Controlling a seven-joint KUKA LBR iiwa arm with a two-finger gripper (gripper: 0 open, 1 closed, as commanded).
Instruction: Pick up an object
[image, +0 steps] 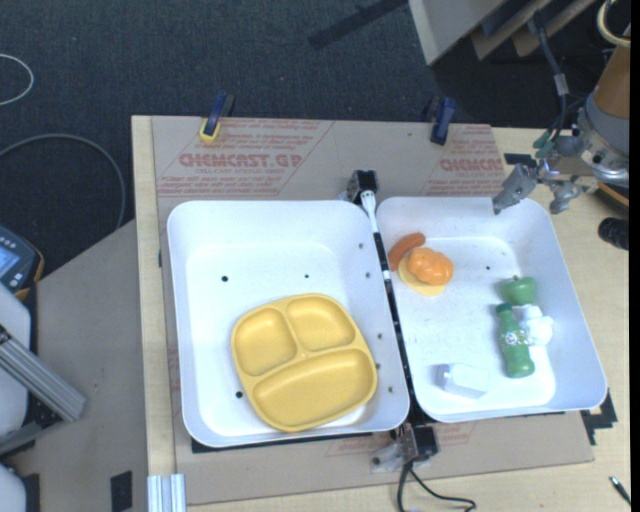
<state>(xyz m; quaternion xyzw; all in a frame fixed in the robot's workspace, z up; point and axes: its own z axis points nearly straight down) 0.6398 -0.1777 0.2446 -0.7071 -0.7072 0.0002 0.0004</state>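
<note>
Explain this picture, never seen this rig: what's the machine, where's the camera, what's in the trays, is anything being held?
One camera is fixed above the bench, looking down at a slant. The machine is a robot arm reaching in from the right; its two-finger gripper hangs over the far right corner of the right bin, fingers spread, with nothing between them.

Two shallow white bins sit side by side on a board. The left bin holds a yellow divided plate. The right bin holds an orange and yellow toy near its far left side, a green bottle lying at the right, and a small pale grey block at the near edge.

The job is to pick up an object; none is gripped yet.
</note>
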